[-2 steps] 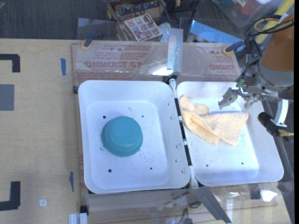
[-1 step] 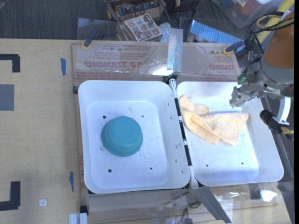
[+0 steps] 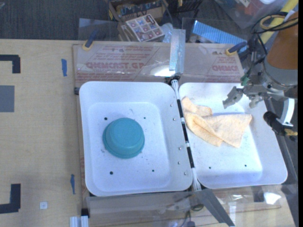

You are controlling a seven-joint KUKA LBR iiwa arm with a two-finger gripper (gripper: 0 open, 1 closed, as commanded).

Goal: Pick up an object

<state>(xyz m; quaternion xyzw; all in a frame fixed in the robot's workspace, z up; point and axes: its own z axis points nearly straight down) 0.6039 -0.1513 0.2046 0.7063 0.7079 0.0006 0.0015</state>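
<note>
Yellow cloth (image 3: 220, 128) lies crumpled in right bin (image 3: 270, 169). Hand (image 3: 243, 98) hovers at its 1 o'clock, fingers apart, empty. Best to descend onto a raised fold.

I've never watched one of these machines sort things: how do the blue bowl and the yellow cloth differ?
The blue bowl is round, rigid and sits upside down in the left bin; the yellow cloth is flat, limp and crumpled in the right bin. The bowl is teal, the cloth pale orange-yellow. The gripper hangs near the cloth, far from the bowl. Both lie untouched.
</note>
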